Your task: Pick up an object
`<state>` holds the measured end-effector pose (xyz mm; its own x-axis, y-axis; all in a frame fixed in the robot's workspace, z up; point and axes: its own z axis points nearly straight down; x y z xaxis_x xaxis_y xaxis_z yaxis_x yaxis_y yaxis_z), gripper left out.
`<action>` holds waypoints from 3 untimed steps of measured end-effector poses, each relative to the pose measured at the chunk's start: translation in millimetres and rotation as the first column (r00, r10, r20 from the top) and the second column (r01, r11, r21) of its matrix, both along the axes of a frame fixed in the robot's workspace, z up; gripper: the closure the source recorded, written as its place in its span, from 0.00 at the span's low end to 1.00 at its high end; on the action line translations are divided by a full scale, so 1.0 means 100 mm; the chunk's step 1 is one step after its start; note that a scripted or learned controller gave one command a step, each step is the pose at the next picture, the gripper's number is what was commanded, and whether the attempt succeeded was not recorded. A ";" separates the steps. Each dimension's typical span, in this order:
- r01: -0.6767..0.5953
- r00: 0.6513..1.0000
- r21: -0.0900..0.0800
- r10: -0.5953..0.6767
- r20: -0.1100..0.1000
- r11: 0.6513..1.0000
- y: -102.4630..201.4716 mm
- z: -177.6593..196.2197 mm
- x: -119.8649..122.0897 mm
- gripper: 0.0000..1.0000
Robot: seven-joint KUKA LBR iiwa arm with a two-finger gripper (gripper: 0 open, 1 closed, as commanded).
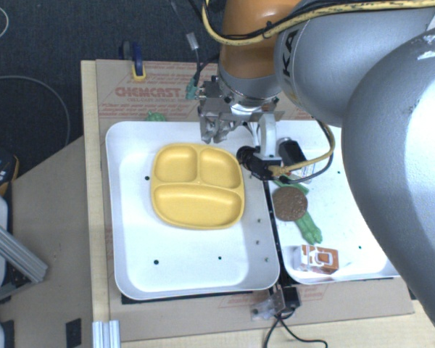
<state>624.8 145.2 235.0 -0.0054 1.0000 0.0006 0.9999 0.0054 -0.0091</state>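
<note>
We see bright, even overhead light; the white bins (130, 216) glare softly, shadows stay faint, and the near arm (391, 122) looks blurred at right.

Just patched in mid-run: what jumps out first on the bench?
The yellow three-compartment plastic plate sits in the left white bin. The big grey arm with its orange band reaches in from the right, its gripper at that plate's far edge. A round brown disc lies in the right bin.

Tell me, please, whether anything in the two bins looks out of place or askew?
Nothing looks spilled or damaged. The yellow plate lies flat in the left bin. The right bin's brown disc, green toy and packet crowd its left side.
</note>
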 end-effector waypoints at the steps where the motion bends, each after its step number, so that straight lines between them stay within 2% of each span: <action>1: -0.002 1.000 0.001 0.002 0.004 1.000 0.77 -0.16 -0.25 1.00; 2: 0.002 1.000 0.000 -0.002 0.003 1.000 0.80 0.39 -1.03 1.00; 3: 0.002 1.000 0.004 -0.002 0.014 1.000 0.80 1.07 -1.47 1.00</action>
<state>477.7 225.2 341.9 -0.0037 1.0000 0.0041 1.0000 0.0037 0.0051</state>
